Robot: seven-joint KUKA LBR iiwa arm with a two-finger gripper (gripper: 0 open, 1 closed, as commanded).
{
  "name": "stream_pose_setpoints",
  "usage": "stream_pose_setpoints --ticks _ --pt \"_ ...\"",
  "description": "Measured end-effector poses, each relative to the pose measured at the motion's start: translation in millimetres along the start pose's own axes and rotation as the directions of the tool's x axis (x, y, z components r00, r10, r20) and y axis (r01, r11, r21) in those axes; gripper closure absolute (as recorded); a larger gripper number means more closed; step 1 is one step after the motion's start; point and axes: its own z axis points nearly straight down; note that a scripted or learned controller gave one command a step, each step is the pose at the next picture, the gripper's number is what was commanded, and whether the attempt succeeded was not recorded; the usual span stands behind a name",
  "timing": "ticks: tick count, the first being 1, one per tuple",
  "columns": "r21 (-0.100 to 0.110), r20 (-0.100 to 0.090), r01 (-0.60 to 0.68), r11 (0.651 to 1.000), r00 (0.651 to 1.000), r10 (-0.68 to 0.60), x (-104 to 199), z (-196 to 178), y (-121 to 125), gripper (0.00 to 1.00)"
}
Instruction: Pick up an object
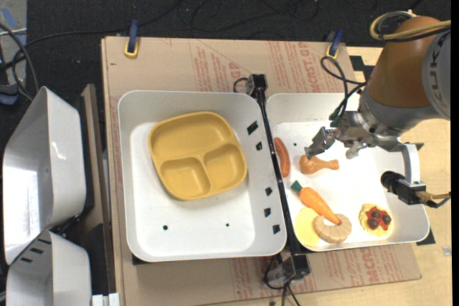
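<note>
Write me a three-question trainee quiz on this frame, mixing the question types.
1. True or false: the yellow three-compartment plastic plate lies in the right white bin.
2. Which item lies closest below the two-finger gripper?
A. orange toy carrot
B. tan toy chicken drumstick
C. small tart with red berries
3. Fill in: the orange-red toy sausage lies along the right bin's ____ wall.

Key:
1. False; it lies in the left white bin.
2. B
3. left
</note>
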Motion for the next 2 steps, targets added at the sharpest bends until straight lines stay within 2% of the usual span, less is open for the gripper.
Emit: stream_pose_setpoints --ticks 1,2 --pt "-0.013 0.002 0.002 1.000 1.000 -0.002 0.0 -6.6 2.9 0.00" --pt "-0.008 0.001 -0.001 1.000 1.000 0.001 -1.0 57.7 2.1 0.00"
